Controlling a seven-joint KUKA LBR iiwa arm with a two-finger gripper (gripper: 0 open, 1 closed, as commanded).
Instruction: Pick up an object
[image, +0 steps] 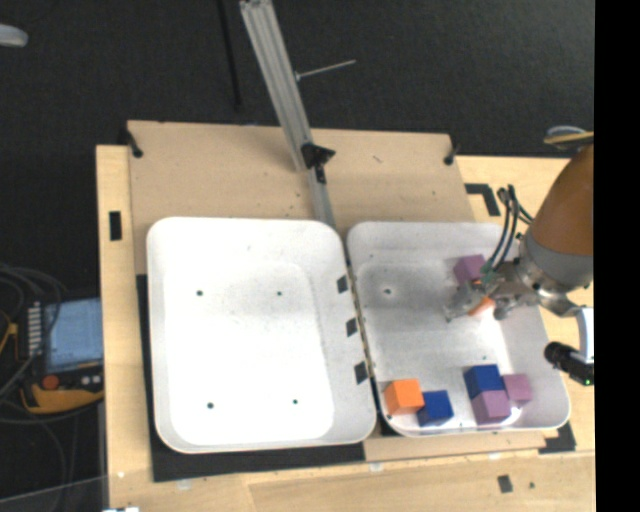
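My gripper (475, 302) hangs over the right bin (400, 250), low in its upper right part. A purple block (468, 268) lies just above and left of it, close to the fingers. A small orange-red piece (484, 307) shows at the fingertips; whether it is held I cannot tell. Along the bin's front edge lie an orange block (404, 395), a small blue block (436, 407), a larger blue block (483, 379), a purple block (491, 405) and a lighter purple block (518, 388).
The left bin (245, 330) sits beside the right one, with a row of dark clips (352, 326) between them. A metal pole (285, 95) slants up from the back of the bench. A blue device with cables (70, 335) lies off the bench at left.
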